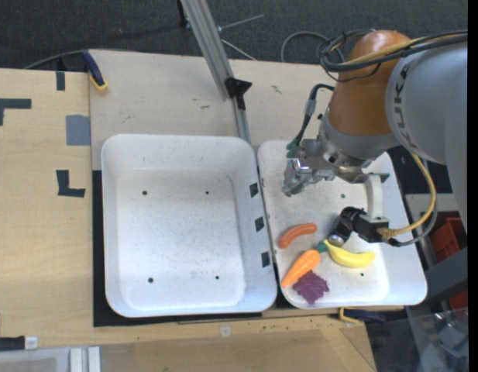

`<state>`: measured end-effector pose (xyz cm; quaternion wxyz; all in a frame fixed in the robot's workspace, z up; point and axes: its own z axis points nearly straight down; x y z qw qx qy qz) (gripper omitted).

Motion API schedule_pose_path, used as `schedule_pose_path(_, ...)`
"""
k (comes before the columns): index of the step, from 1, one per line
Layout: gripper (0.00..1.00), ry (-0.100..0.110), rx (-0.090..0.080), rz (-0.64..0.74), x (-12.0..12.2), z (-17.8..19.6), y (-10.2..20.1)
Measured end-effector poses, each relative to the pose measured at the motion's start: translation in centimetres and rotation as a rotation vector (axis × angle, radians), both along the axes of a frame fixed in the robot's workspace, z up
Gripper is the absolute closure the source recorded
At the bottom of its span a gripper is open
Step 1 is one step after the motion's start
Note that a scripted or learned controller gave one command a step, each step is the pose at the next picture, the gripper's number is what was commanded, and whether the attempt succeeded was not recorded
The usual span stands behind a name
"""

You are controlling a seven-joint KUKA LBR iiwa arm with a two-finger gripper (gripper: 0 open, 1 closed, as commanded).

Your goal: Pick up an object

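Overhead, the end effector is hovering above the right bin; whether it is gripping anything cannot be told. Just below it a sausage is lying, with a carrot, grapes and a banana sitting farther down.

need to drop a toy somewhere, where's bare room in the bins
The left bin has a bare floor from wall to wall. The right bin is crowded near its front: sausage, carrot, grapes, banana. The hand hangs over its back part.
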<state>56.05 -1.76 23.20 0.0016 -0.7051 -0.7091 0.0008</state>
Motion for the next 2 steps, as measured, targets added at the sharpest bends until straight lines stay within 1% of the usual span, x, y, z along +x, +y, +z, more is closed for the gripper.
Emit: schedule_pose_path(2,1.0,0.0,0.0,0.003,-2.8,0.5,11.6)
